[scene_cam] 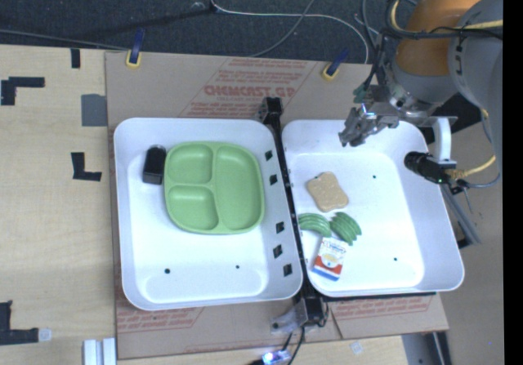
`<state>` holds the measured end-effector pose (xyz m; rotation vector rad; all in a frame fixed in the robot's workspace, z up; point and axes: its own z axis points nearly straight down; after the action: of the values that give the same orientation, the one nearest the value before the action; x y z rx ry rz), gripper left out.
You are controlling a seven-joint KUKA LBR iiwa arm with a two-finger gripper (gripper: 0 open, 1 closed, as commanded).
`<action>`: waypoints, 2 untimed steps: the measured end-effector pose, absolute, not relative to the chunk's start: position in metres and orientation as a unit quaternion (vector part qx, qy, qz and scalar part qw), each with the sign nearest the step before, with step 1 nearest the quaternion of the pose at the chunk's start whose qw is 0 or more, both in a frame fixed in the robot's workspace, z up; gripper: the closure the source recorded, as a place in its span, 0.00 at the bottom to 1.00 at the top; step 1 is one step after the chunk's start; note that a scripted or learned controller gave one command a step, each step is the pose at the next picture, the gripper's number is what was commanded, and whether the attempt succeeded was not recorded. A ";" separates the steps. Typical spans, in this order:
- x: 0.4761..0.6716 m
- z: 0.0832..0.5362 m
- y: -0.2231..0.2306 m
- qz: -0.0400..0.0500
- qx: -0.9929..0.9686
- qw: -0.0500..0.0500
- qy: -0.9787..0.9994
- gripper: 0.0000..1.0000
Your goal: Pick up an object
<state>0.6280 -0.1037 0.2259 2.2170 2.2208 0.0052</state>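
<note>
Glare and blur hide my end effector (pixel 356 133) above the right bin's (pixel 425 261) far rim; I cannot tell its opening. Below it inside lie tan bread slice (pixel 327 191), green pea pods (pixel 333 225), small carton (pixel 330 259).

Under my two bins lies a cardboard sheet (pixel 245 82) printed in red. Along its far edge I can make out large letters that look like "CHEMCAST", with more characters after them that I cannot read; the finer red lines above and below that word are too small for me. Red print also runs along the sheet's near edge, illegible. The small carton (pixel 330 260) in my right bin bears red and blue markings, too blurred to read.
</note>
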 end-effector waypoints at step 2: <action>0.623 0.223 0.005 0.000 0.704 -0.001 0.710 1.00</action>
<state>0.6229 0.0049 0.2233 2.2145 2.2315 0.0007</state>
